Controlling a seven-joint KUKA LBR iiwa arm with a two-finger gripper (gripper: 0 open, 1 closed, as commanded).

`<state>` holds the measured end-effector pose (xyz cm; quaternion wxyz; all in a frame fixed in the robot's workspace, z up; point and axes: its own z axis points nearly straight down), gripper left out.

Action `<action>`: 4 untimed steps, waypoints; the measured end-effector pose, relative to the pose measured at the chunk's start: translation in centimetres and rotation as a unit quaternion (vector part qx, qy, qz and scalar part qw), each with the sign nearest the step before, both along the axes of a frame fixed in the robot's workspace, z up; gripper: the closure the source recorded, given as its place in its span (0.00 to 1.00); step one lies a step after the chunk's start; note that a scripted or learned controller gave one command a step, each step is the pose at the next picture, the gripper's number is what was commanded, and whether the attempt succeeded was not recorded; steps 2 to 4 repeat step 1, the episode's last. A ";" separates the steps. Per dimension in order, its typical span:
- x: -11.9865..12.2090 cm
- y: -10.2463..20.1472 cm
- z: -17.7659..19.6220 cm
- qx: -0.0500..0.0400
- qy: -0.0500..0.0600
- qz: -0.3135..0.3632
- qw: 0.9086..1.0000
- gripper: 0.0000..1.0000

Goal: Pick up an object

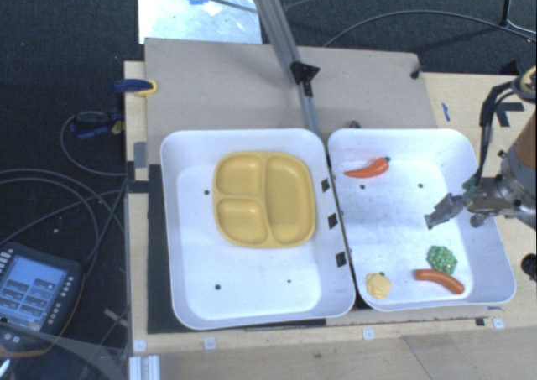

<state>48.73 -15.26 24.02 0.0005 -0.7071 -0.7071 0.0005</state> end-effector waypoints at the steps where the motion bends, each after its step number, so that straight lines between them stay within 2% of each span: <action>1: -0.5 0.4 -6.1 0.001 0.002 0.000 1.000 0.00; 4: -0.5 0.4 -6.1 0.001 0.002 0.000 1.000 0.00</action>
